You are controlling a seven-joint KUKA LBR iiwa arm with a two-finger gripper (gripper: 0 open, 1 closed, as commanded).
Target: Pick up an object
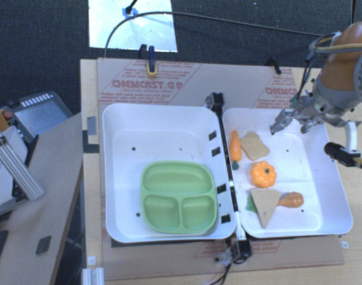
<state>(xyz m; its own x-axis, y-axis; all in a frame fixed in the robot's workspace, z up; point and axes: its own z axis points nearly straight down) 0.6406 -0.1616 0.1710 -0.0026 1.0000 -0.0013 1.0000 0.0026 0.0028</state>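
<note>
The end effector (pixel 291 122) hangs open and empty over the right bin (pixel 329 183), which holds a carrot (pixel 235 146), bread slice (pixel 254 145), pumpkin (pixel 263 174), and perhaps a sandwich wedge (pixel 264 205). The left bin (pixel 121 135) holds a green divided tray (pixel 179 196).

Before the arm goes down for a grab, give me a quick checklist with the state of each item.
1. Gripper over the right bin: ok, it hangs above the bin's far part.
2. Nothing between the fingers: ok, they look spread and bare.
3. Gripper lined up over a target: not ok, the cracker lies to its left, not under it.
4. Targets free of each other: not ok, the carrot lies against the cracker, and the wedge touches the orange piece.
5. Pumpkin standing alone: ok.
6. Green tray out of the way: ok, it sits in the left bin.
</note>
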